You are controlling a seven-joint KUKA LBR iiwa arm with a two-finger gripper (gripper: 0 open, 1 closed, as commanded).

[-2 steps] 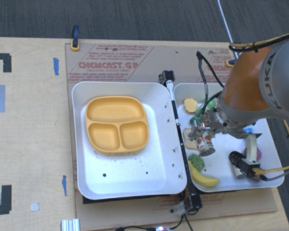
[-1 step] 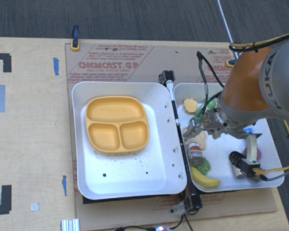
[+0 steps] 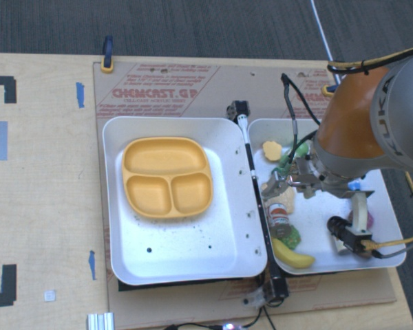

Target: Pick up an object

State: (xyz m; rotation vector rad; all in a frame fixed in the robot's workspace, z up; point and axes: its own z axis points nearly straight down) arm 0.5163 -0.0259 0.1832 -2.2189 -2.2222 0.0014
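Camera view: arm (image 3: pixel 361 126) enters from the right and hangs over the right bin (image 3: pixel 389 260). Gripper (image 3: pixel 283 183) sits low at that bin's left side, near the divider. Jaws: cannot tell how they stand; metal parts clutter the spot and nothing is clearly between them.

Objects in the right bin: yellow banana (image 3: pixel 292 254) at the near left corner, a green item (image 3: pixel 289 236) touching it, a small bottle with a red label (image 3: pixel 279 215) just below the gripper, a pale yellow piece (image 3: pixel 272 150) at the far left.

Left bin (image 3: pixel 165 253) holds a yellow divided plate (image 3: pixel 168 177), three compartments. Both bins rest on the table (image 3: pixel 41 205).
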